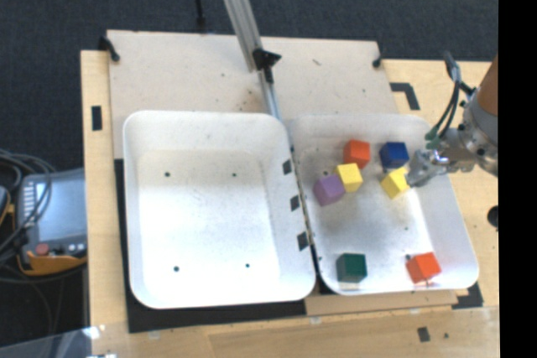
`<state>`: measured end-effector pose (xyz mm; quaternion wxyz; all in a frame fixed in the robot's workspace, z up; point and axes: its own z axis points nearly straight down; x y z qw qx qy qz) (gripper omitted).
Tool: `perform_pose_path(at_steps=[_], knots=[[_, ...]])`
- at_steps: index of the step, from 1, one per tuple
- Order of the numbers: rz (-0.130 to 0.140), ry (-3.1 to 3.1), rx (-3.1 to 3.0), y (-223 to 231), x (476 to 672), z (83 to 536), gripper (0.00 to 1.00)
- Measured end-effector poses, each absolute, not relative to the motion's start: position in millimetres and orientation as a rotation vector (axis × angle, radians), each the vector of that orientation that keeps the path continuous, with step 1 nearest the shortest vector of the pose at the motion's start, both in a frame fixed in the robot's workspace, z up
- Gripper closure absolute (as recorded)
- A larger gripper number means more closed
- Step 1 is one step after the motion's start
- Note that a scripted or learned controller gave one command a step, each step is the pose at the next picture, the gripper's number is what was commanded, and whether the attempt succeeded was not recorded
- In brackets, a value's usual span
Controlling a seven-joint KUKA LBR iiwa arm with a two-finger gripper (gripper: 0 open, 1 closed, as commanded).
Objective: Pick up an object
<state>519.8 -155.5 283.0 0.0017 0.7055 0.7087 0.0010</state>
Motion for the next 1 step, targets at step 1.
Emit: perform_pose_path(at_steps=[1], knots=[[0.001, 2.227, 2.214, -114.0, 521.4, 272.1, 1.00]])
